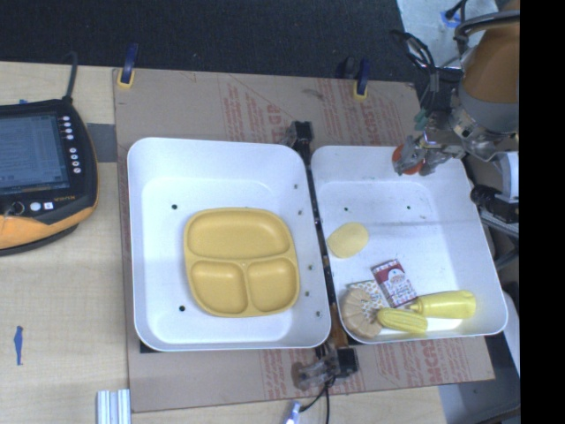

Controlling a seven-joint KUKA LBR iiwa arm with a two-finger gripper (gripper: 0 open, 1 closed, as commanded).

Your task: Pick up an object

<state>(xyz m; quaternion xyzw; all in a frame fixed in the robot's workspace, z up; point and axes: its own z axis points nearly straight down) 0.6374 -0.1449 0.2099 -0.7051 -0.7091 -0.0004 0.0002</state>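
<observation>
Yellow tray point(240, 261) in left bin point(154, 162)

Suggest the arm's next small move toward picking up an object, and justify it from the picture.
Probably swing the end effector from the right bin's far rim toward the items near its front, such as the yellow bottle, since it hangs away from them.

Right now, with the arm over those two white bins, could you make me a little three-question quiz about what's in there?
1. True or false: the yellow divided tray lies in the left bin.
2. Which sits nearest the gripper in the right bin? A) pale yellow disc B) corn cob C) red packet
3. Fill in: the tray has ___ compartments.

Key: 1 true; 2 A; 3 three.
</observation>
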